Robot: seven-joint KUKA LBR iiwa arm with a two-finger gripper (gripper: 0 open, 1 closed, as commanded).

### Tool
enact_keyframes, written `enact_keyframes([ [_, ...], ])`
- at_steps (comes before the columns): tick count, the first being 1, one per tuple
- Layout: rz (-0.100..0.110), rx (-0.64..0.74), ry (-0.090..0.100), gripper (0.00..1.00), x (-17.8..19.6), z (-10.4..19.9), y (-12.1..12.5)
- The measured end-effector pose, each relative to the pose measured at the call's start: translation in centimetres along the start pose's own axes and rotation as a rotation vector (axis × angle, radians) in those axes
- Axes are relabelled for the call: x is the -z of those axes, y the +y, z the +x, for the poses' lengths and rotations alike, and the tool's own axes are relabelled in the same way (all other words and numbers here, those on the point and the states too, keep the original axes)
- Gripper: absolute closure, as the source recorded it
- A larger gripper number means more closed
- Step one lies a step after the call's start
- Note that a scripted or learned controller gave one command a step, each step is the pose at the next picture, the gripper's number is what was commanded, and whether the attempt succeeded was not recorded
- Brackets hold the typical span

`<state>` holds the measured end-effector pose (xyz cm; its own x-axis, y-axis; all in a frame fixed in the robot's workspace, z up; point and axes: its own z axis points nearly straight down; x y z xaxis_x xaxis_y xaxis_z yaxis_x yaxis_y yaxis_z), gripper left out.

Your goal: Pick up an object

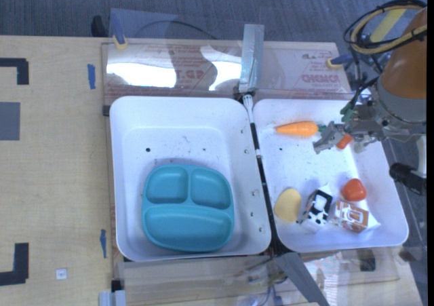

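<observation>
- Grey two-finger gripper [332, 138] sits low over the right shallow white plastic bin [393, 193], near its far side; arm comes in from the right with the orange band above the wrist.
- Fingers look spread apart, tips pointing left toward the carrot; nothing visible between them, so no grasp.
- Orange plastic toy carrot [296, 129] lies flat just left of the fingertips, long axis left-right, close to the tips; can't tell if they touch it.
- Small orange-red piece [345, 140] shows right at the gripper body, just right of the tips; can't tell if it's a toy or part of the tool.
- Toward the near side from the gripper: round red-orange toy tomato [353, 189], resting against a small red-and-white printed carton [351, 217] just below it.
- Near-left of the gripper: black-and-white cow-patterned toy block [317, 208], touching the carton's left side.
- Pale yellow rounded toy lemon [288, 204] just left of the cow block, by the bin's left wall.
- Well left of the gripper, left shallow white plastic bin [135, 121] holds a teal three-compartment plastic plate [188, 208], flat, in its near half.
- Clear plastic sheet [176, 67] lies on the bench beyond both bins.
</observation>
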<state>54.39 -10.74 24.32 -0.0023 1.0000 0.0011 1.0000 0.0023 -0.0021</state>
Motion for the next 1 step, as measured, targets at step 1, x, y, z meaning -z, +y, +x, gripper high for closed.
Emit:
enact_keyframes([
  [1,0.000,0.000,0.000,0.00,0.00,0.00,0.00],
])
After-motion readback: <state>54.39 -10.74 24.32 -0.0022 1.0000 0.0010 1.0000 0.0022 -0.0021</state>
